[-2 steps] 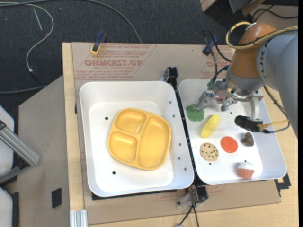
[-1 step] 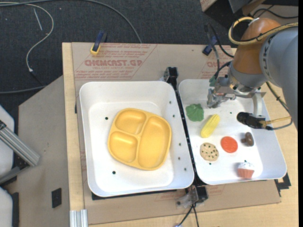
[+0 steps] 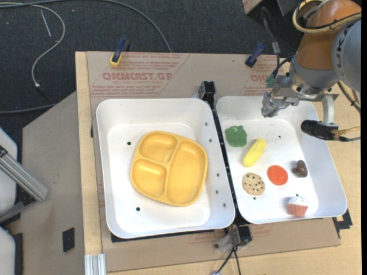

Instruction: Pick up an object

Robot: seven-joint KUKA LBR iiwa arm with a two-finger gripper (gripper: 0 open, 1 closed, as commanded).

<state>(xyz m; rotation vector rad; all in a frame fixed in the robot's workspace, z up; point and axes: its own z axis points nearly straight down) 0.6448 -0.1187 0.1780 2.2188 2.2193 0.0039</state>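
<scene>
Six food items lie in the right bin [image 3: 335, 179]: near edge, cupcake [image 3: 297, 205] and cookie [image 3: 253, 184]; mid-bin, red disc [image 3: 277, 175], brown piece [image 3: 300, 168], corn [image 3: 254, 152]; farther, broccoli [image 3: 235, 136]. Left bin [image 3: 114, 153] holds a yellow divided plate [image 3: 169, 168]. Pincer [image 3: 274, 106] hangs over the far edge, fingers parted, gripping nothing; wrist partly cut off.

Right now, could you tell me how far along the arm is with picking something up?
Early on. Done: the gripper is over the far part of the right bin. In hand: nothing seen between its fingers. Left: the whole pick. The broccoli, corn, cookie, red disc, brown piece and cupcake all lie on the bin floor, and the yellow plate sits in the left bin.
</scene>
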